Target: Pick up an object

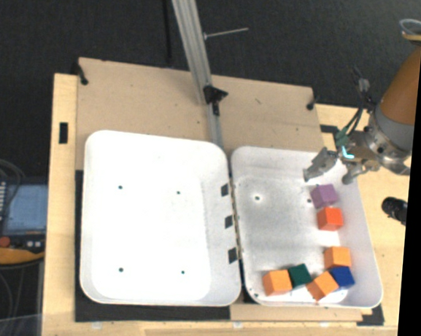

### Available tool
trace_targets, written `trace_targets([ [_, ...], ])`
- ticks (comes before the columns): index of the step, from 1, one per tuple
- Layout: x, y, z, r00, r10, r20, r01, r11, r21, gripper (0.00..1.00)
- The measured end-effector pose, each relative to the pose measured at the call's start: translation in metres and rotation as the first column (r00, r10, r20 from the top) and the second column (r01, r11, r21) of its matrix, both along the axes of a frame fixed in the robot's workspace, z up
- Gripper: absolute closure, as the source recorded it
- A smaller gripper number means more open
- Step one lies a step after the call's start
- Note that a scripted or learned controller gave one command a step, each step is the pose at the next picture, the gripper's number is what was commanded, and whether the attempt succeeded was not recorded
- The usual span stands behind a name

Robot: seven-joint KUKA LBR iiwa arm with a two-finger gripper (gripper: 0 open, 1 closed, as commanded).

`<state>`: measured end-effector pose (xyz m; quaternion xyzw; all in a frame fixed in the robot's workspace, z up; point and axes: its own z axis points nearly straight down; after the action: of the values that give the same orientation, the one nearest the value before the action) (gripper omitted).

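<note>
— Hand?
— My hand hangs over the right bin's far right corner, fingers spread, nothing between them.
— Blocks?
— Purple block just below the hand, red block touching it. Near edge: orange, green, orange, blue, orange, bunched together.
— Left bin?
— Beside the right, on the table.
</note>
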<state>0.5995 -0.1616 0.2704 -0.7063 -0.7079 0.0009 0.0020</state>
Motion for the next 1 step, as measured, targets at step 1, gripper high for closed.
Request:
trace_targets([
  [1, 0.0008, 0.0001, 0.0028, 1.000, 0.001, 0.005, -0.001, 1.000, -0.001, 0.00],
])
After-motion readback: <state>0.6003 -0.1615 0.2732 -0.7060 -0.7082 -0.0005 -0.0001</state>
